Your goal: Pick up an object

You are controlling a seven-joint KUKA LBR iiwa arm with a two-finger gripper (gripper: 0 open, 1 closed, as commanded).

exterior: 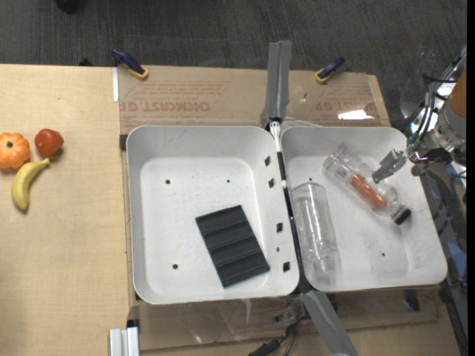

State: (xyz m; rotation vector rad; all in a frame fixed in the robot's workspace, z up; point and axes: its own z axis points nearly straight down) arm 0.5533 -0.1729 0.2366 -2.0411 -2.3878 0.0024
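The pincer point(397, 162) is hovering with fingers spread over the right bin point(423, 269), just beside a clear bottle with an orange core point(364, 185). A clear tube point(313, 225) is lying nearby.

The arm point(445, 128) shows grey metal, looped cables and an orange band.

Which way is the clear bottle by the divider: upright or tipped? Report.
Tipped: the clear bottle lies on its side along the right bin floor.
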